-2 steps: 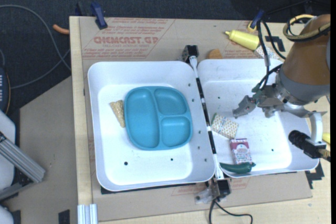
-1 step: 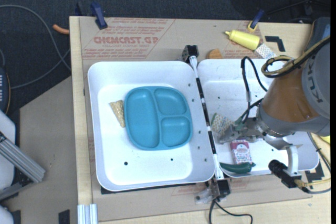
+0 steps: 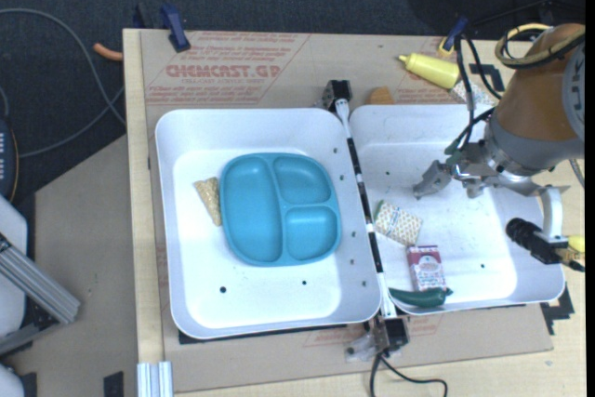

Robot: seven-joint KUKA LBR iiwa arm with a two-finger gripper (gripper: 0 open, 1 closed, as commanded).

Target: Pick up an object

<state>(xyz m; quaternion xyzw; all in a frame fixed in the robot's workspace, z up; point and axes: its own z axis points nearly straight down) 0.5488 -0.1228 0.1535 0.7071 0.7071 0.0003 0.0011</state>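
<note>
While the arm (image 3: 544, 93) reaches in from the right, its gripper (image 3: 453, 182) hangs over the right bin (image 3: 483, 288) with the fingers spread apart and nothing between them. Left bin (image 3: 186, 200) holds a blue divided plate (image 3: 279, 206), three sections, lying flat in the middle; a tan cracker-like piece (image 3: 208, 196) sits against the plate's left edge, partly tucked under it. Right bin holds three small things near its left and front side: a pale patterned packet (image 3: 398, 222) just beside the wall between the bins, a small red carton (image 3: 426, 270) near it toward the front, and a green pepper (image 3: 420, 297) lying along the front rim, touching or just beside the carton. The gripper is apart from all three, further back in the bin. On the worktop (image 3: 232, 70) behind the right bin lies a yellow bottle-like thing (image 3: 429, 67), its far end hidden by cables. Print on the carton is too small to read.
</note>
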